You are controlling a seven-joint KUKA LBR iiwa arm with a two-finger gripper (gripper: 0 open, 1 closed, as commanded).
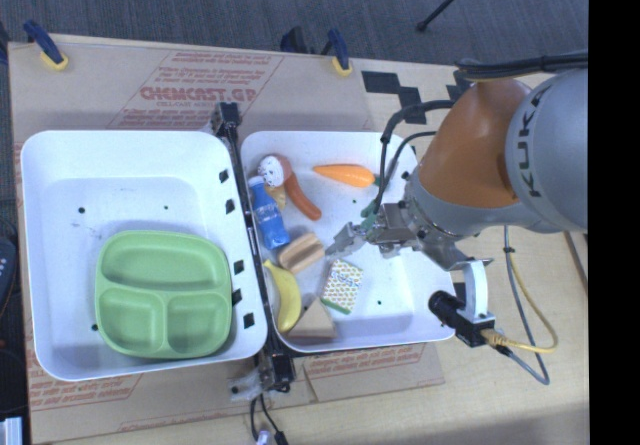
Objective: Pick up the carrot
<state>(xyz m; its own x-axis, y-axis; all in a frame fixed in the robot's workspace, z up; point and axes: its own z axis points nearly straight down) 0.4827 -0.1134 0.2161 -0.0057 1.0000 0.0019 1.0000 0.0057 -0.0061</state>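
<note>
Carrot: the smooth orange tapered plastic carrot lies on its side near the far wall of the right-hand shallow white plastic bin, thick end toward the arm, point toward the bin's middle, free of everything else.
Step in hand: my judgement is the approach; the carrot is not yet grasped, so the task is barely begun.
Doing it well: shift the tool toward the far wall until it is centred over the thick part of the carrot, turn the fingers across its short width, then come straight down.
Left bin: the other shallow white plastic bin holds a pale green three-part plastic tray, well apart from the work.
Divider side: a small blue plastic bottle, a white round toy with a face and a reddish-orange sausage-shaped toy lie near the carrot's point; the sausage is the closest and could be nudged.
Near side: a tan bread-like block, a yellow plastic banana and a small patterned flat packet sit nearer the camera.
Tool: the grey two-finger tool hangs above the packet, nearer than the carrot; its fingers appear slightly apart with nothing between them.
In the way: the far bin wall close behind the carrot leaves little room for the far finger.
</note>
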